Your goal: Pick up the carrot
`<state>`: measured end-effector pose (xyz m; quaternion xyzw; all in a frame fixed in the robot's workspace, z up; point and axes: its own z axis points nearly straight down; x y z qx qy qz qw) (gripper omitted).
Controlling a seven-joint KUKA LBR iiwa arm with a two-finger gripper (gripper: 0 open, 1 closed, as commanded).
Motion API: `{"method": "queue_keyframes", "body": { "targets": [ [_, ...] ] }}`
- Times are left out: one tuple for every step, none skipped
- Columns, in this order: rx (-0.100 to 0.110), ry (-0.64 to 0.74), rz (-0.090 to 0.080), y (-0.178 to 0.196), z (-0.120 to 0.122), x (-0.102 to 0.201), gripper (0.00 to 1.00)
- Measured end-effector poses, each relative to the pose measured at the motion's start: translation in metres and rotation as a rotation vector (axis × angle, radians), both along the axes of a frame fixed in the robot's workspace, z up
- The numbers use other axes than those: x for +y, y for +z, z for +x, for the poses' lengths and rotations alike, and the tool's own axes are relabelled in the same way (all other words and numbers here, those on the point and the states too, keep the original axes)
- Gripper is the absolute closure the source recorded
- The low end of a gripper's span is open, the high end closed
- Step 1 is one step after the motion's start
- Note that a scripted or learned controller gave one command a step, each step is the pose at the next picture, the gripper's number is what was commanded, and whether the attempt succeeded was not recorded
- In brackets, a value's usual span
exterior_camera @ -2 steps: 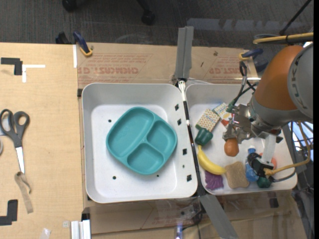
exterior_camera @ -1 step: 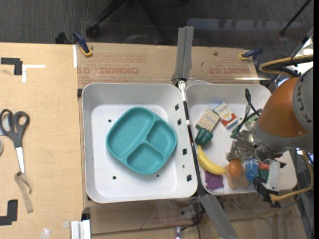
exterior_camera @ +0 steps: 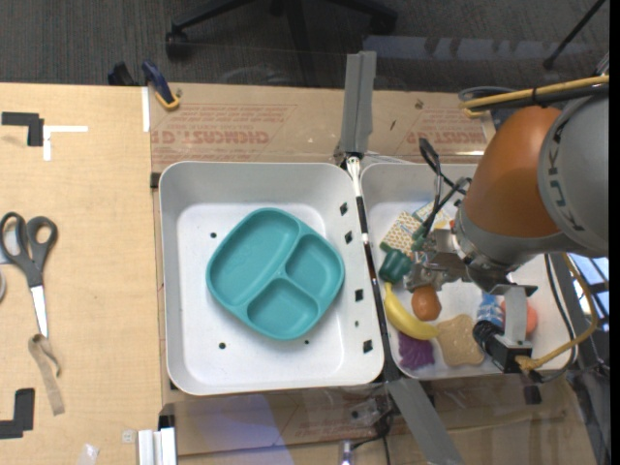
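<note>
The carrot (exterior_camera: pixel 520 320) appears as a short orange-red piece near the right side of the right bin (exterior_camera: pixel 380 180), partly covered by the arm. My gripper (exterior_camera: pixel 423 277) hangs low over the left part of that bin, just above a round orange-brown fruit (exterior_camera: pixel 424 305) and the yellow banana (exterior_camera: pixel 404 320). The carrot lies about a hand's width to the gripper's right. The grey and orange wrist hides much of the bin's middle.
The right bin also holds purple grapes (exterior_camera: pixel 417 355), a tan bread slice (exterior_camera: pixel 458 342), a blue-white item (exterior_camera: pixel 489 311), a green piece (exterior_camera: pixel 393 263) and a cracker pack (exterior_camera: pixel 401 229). A teal divided plate (exterior_camera: pixel 276 273) lies in the left bin (exterior_camera: pixel 174 289). Scissors (exterior_camera: pixel 29 260) rest on the bench.
</note>
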<state>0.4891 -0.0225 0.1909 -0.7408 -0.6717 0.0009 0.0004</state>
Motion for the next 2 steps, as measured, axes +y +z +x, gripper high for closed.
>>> {"method": "queue_keyframes", "body": {
  "targets": [
    [0.0, 0.219, -0.001, 0.088, -0.011, 0.063, 1.0],
    [0.003, 0.385, 0.0, -0.001, -0.012, 0.102, 1.0]
  ]
}}
